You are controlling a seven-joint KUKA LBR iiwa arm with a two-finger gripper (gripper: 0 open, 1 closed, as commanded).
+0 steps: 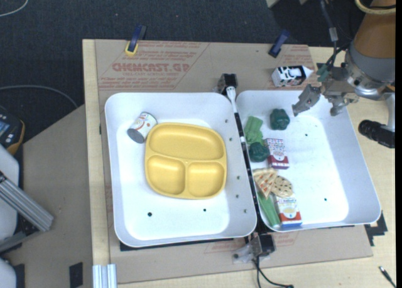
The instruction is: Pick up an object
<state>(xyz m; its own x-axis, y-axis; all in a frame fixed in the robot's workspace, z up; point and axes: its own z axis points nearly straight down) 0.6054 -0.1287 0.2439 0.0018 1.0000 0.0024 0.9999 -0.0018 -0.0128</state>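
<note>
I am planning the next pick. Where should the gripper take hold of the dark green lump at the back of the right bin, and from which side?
Probably straight from above, closing across the middle of the dark green lump. It looks small and rounded, and sits apart from the other items with bare right bin floor around it. The gripper is just to its right.

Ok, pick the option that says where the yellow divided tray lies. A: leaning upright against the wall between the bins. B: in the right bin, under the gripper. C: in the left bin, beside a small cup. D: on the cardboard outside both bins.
C: the yellow divided tray lies flat in the left bin, with a small cup on its side at the tray's upper left corner.
</note>
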